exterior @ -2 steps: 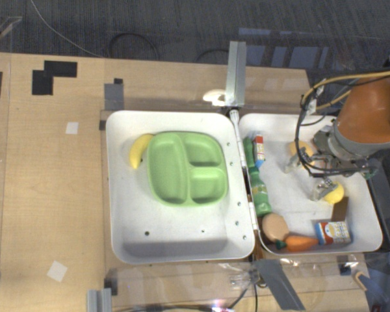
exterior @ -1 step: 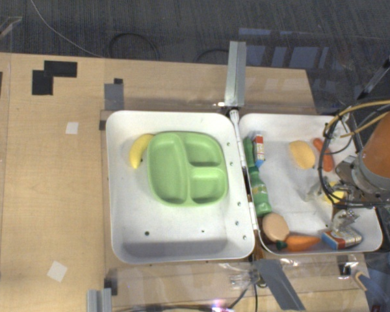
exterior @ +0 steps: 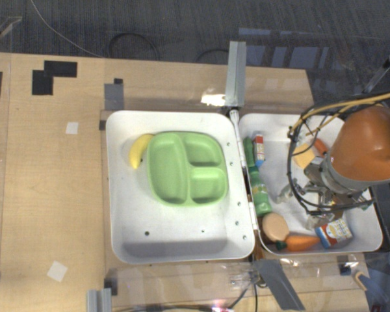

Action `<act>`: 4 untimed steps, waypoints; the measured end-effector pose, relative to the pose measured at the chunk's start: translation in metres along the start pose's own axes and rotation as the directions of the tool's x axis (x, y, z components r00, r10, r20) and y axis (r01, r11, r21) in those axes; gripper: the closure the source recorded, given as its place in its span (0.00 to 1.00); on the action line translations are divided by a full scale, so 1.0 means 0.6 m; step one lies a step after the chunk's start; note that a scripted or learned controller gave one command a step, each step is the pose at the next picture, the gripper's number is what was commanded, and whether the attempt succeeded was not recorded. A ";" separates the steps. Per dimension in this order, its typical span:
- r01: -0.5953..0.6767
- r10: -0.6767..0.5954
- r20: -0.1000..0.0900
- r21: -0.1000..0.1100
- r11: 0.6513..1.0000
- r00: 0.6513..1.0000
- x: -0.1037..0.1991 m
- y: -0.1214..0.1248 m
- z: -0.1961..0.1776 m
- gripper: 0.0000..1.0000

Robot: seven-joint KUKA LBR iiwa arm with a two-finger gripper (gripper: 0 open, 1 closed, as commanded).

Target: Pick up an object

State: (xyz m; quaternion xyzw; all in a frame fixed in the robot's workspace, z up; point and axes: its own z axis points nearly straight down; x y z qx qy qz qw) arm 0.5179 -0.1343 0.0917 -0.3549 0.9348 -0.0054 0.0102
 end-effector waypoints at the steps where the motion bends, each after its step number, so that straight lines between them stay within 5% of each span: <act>1: 0.084 -0.084 -0.006 -0.011 0.996 0.996 -0.103 -0.159 0.009 0.00; 2: 0.108 -0.108 -0.001 -0.007 0.994 0.994 -0.164 -0.037 0.006 0.00; 3: 0.078 -0.078 -0.007 -0.003 0.997 0.997 -0.005 -0.092 0.003 0.00; 4: 0.030 -0.030 -0.002 -0.001 1.000 1.000 0.024 -0.005 0.000 0.00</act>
